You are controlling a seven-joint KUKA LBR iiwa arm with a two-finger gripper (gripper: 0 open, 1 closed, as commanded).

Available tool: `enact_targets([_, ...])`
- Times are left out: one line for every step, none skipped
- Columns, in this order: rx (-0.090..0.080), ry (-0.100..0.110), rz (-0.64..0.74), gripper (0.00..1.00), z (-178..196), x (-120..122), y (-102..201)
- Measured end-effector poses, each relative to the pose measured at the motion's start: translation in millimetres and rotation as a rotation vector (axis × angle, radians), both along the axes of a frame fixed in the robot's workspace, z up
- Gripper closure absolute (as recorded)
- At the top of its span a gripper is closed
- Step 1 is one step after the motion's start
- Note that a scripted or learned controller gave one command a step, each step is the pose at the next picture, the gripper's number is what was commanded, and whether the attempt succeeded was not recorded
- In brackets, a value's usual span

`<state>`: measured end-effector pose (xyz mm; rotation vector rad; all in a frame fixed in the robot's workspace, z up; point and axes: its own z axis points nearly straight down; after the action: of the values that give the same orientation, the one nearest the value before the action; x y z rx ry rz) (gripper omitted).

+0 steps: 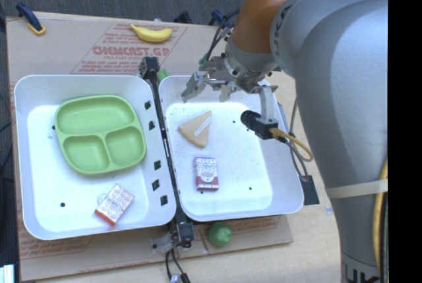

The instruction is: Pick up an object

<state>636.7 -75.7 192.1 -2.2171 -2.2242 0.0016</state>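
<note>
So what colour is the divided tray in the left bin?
Light green: the three-compartment plastic tray, seen plainly in the camera view.

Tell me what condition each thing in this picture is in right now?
Gripper: above the right bin's far edge, nothing seen held.
Green tray: flat in the left bin, right way up.
Wedge: lying flat in the right bin.
Red carton: lying flat in the right bin.
Orange packet: lying flat in the left bin.
Banana: on the cardboard behind the bins.
</note>
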Motion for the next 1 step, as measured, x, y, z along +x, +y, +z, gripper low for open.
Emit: enact_targets([0.0,-0.001,0.0,0.0,38.3,20.1,-52.0])
